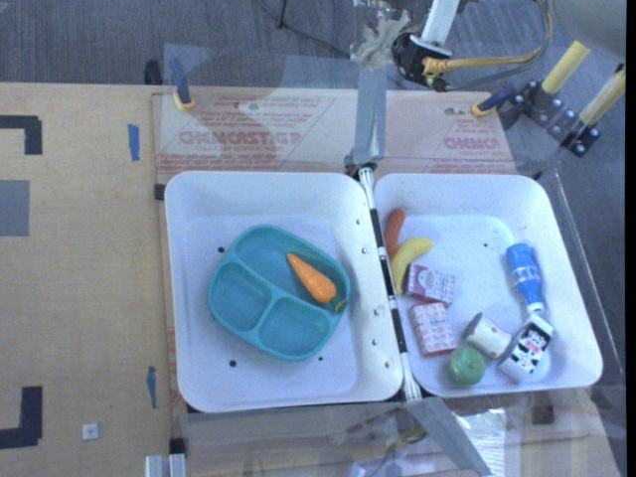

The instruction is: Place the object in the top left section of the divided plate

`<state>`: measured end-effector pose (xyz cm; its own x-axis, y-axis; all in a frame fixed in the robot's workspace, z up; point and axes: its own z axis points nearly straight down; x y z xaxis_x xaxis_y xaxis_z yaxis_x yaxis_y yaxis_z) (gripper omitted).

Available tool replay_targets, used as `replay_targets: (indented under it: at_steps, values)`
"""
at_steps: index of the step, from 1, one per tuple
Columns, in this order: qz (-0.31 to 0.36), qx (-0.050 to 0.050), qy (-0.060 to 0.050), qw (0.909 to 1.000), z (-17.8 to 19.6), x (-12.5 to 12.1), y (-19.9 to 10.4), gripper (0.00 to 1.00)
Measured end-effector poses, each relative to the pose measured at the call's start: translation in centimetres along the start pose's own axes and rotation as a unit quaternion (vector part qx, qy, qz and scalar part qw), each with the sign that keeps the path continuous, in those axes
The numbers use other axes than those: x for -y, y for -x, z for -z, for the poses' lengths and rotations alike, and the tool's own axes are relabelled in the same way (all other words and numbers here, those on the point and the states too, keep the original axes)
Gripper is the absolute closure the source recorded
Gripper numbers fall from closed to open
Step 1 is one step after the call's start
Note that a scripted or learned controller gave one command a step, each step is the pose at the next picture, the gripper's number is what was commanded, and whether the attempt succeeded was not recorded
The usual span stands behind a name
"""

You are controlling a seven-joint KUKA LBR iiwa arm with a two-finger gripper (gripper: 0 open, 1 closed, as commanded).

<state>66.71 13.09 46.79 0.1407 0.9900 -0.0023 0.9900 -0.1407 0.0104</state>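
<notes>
Carrot (312,277) lying in teal divided plate (231,296), upper section, L bin (189,207). Gripper (373,43) up top above bins, apart from everything; fingers open/shut: can't tell.

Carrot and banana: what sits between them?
Camera view: between the carrot and banana run the teal plate's rim and the two bins' adjoining walls.

The carrot (312,277) was orange, the divided plate (238,301) teal, the bins (199,207) white, the banana (408,257) yellow.
</notes>
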Motion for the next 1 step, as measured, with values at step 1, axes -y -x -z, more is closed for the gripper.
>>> replay_targets:
  at_steps: [1]
  values:
    - [0.098, -0.002, -0.006, 0.9951, -3.24, 3.71, -2.33, 1.0]
